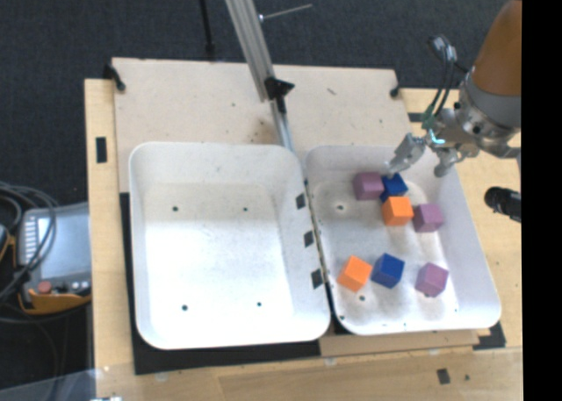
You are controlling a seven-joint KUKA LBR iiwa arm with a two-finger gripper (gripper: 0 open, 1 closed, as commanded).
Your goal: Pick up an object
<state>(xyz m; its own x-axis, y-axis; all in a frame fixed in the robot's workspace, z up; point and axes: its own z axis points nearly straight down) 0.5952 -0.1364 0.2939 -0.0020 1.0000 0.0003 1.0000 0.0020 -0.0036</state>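
The gripper (426,154) hangs over the far edge of the right bin (474,241), near its far right corner. Its two fingers are spread apart with nothing between them — it holds no block.

The blocks all lie in the right bin. A purple block (368,185) and a blue block (394,185) sit touching each other just below the gripper, toward the near side of the bin. They are the closest things to it. An orange block (398,210) sits just past the blue one, and another purple block (428,217) is beside that. Closer to the near edge are a second orange block (355,273), a second blue block (387,269) and a third purple block (431,279).

The blocks are cubes, so none has a long side to line up with. My guess is the next move is down and a little toward the near edge — onto the blue or purple block. They touch, so the fingers may bump both.

No words or labels can be read on anything.
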